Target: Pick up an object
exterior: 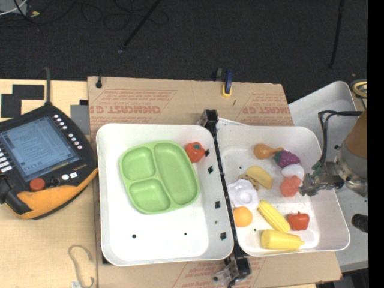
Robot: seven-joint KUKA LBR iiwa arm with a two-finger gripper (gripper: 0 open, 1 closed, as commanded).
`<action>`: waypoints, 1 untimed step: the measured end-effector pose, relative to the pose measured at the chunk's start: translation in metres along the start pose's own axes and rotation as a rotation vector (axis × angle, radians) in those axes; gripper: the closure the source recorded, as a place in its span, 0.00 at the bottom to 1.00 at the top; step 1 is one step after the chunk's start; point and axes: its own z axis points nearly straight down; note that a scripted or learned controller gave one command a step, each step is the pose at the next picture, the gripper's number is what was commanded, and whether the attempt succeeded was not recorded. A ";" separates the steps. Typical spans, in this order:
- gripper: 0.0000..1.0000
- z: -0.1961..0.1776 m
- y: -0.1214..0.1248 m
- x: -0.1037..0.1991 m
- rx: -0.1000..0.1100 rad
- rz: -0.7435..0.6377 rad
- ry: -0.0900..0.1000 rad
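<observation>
Right bin (336,233) packed with toy food. Gripper (307,185) hanging low at its 3 o'clock edge, grip state impossible to tell, just beside the pink piece (290,186). Could easily nudge it away, or snag crowded neighbours.

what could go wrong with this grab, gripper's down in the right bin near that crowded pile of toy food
1. The gripper sits at the pink-red rounded toy, which touches the white rounded piece; closing may nudge both rather than seize one.
2. The purple grape bunch and yellow banana-like piece lie close by, so a push could scatter them.
3. The arm works near the right bin's wall, so it may bump it.
</observation>
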 end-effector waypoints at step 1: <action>1.00 -0.046 -0.005 0.005 0.001 -0.001 0.001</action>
